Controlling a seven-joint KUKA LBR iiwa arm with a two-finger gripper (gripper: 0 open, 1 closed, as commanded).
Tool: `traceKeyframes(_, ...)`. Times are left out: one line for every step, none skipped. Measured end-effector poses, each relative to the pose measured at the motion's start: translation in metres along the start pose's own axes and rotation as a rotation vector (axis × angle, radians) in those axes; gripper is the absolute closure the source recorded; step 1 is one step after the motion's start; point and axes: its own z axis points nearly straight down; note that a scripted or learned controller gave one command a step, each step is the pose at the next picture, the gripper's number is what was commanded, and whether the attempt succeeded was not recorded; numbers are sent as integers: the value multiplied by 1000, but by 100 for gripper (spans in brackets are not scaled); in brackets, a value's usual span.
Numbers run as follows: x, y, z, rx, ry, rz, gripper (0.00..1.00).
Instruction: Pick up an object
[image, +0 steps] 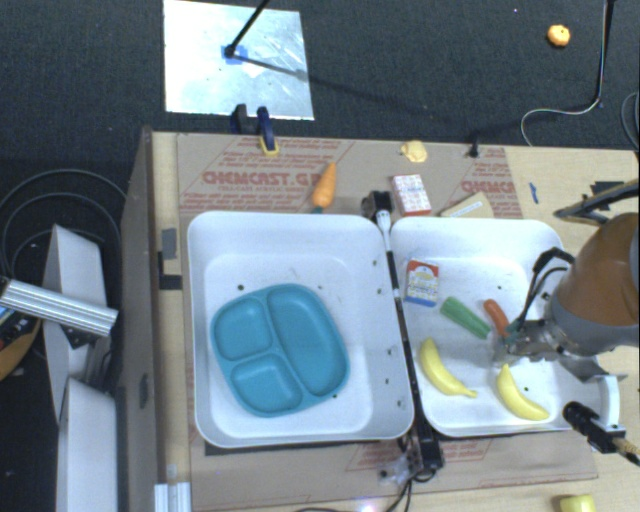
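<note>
Gripper (512, 345) sits low in the right bin (470, 232); can't tell its finger state tbh. Nearest banana (520, 393) lies just below it, long axis slanting down-right.

Carrot (324, 185) & small box (411, 194) on cardboard (250, 170); foil sheet (237, 60); blue clamp (264, 127)

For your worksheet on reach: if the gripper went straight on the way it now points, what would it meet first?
The gripper points toward the view's left, low in the right bin. Straight on, it would probably meet the green object or the left banana first; depth from above is unclear.
</note>
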Motion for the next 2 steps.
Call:
traceKeyframes(35,3,-81,-5,-2,-3,100)
traceKeyframes(55,20,-99,1,-2,-1,100)
